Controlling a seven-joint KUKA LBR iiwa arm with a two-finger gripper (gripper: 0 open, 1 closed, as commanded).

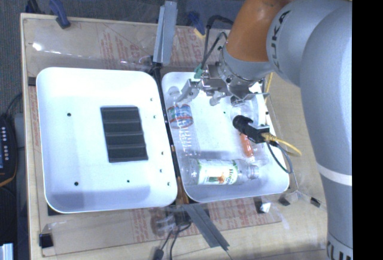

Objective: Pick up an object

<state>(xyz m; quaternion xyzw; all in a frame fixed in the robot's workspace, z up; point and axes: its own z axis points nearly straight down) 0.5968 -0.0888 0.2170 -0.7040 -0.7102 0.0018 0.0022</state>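
The right bin (pixel 272 184) holds a clear water bottle with a blue label (pixel 181 123) along its left wall. A clear bottle with a green and white label (pixel 218 172) lies across its near end. An orange pen-like object (pixel 247 146) rests by the right wall. My gripper (pixel 206 90) hangs over the far part of this bin, just right of the blue-label bottle's top. The view from above hides the tips behind the wrist hardware.
The left bin (pixel 60 175) holds a black ribbed rectangular block (pixel 124 133) near its middle. A grey metal bar (pixel 164 34) rises at the far seam between the bins. Cables (pixel 281 148) trail off the wrist over the right bin's right wall.
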